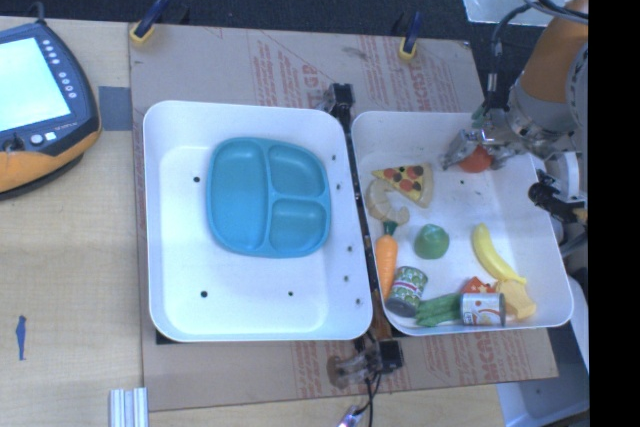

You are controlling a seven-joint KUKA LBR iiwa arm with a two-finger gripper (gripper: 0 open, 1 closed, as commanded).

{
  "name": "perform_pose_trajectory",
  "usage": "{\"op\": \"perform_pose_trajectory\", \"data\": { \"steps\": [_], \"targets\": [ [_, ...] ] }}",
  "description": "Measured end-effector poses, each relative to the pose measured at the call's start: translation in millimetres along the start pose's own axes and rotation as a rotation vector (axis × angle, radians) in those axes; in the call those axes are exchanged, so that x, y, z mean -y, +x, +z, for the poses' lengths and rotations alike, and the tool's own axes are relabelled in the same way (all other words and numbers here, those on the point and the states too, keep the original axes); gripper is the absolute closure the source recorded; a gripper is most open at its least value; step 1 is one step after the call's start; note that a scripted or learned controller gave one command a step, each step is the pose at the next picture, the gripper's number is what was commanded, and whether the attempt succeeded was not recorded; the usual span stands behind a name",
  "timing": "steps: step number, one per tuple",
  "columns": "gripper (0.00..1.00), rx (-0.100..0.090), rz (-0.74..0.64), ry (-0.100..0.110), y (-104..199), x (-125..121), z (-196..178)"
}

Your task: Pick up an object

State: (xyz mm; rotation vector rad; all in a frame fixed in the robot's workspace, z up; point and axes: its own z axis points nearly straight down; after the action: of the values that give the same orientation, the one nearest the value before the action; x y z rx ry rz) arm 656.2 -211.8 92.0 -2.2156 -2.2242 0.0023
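Gripper (478,152), upper right of frame, jaws apparently closed around small red rounded toy (477,160). Risk: shallow fingertip hold, toy slips during lift.

Smooth glossy white plastic bins (165,215), a matt blue plastic plate (268,196), pale wood-grain bench (70,315).

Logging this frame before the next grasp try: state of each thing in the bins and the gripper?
gripper: low in right bin's far corner, fingers around a red object
blue divided plate: flat, upright, in left bin
pizza slice: lying flat
carrot: lying, leafy end toward far side
green ball: resting alone
banana: lying flat
green can: tipped on its side
orange-and-white can: on its side
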Motion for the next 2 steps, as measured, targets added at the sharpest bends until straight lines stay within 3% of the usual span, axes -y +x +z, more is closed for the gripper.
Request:
{"op": "perform_pose_trajectory", "data": {
  "steps": [1,2],
  "targets": [
    [1.00,0.000,-0.005,0.002,0,0,-11],
    [1.00,0.000,-0.001,-0.001,36,34,-121]
  ]
}}
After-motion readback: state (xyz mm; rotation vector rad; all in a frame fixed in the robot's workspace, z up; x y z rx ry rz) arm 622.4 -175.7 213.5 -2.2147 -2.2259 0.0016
